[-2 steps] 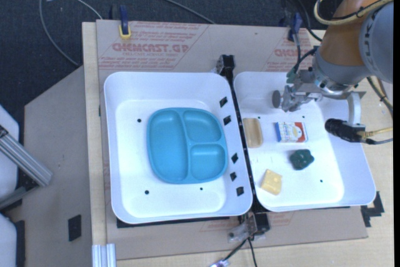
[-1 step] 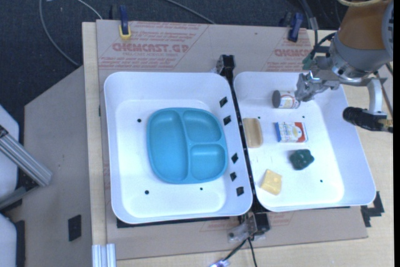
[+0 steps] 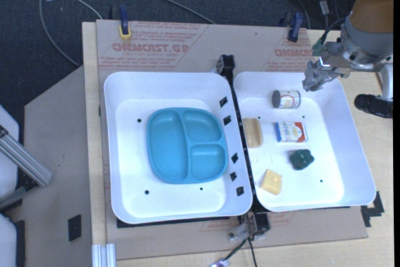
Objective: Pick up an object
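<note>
The right bin [image 3: 350, 153] holds several small objects: a little white can [image 3: 286, 99] lying on its side, a white, blue and red carton [image 3: 291, 132], a dark green lump [image 3: 302, 159], a tan sponge-like block [image 3: 252, 132] and a yellow cheese-like wedge [image 3: 272, 181]. My gripper [image 3: 312, 82] hangs over the bin's upper right part, just right of the can and slightly above it. Nothing shows between its tips.
The left bin [image 3: 125, 97] bears a blue divided plate [image 3: 187, 145]. Black clips run along the divider [image 3: 232, 128] between the bins. Blue clamps [image 3: 125, 27] hold the cardboard base at the back. Cables lie on the dark floor behind.
</note>
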Available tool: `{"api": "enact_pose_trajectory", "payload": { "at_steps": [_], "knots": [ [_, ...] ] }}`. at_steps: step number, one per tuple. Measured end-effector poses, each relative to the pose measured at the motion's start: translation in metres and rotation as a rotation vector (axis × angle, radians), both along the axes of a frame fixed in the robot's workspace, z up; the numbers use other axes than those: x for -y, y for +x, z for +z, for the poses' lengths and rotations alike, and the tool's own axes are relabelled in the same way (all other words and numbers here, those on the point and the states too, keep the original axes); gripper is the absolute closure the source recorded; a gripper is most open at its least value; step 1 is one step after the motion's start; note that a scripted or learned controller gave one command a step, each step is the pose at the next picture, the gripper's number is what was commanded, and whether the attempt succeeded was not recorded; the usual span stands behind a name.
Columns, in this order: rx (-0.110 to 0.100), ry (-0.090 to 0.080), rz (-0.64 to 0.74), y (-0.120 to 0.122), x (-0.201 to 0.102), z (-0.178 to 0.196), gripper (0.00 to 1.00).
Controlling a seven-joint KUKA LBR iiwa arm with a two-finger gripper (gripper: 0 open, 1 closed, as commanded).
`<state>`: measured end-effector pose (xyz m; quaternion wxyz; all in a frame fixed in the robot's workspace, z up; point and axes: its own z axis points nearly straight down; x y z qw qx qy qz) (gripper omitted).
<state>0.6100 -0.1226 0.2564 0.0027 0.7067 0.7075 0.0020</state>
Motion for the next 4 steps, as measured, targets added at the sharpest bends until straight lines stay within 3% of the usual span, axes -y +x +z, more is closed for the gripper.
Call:
{"api": "enact_pose_trajectory", "payload": {
  "at_steps": [3,4],
  "knots": [
    [-0.010,0.004,0.004,-0.076,-0.140,-0.010,1.00],
    [-0.013,0.004,0.003,-0.103,-0.182,-0.033,1.00]
  ]
}}
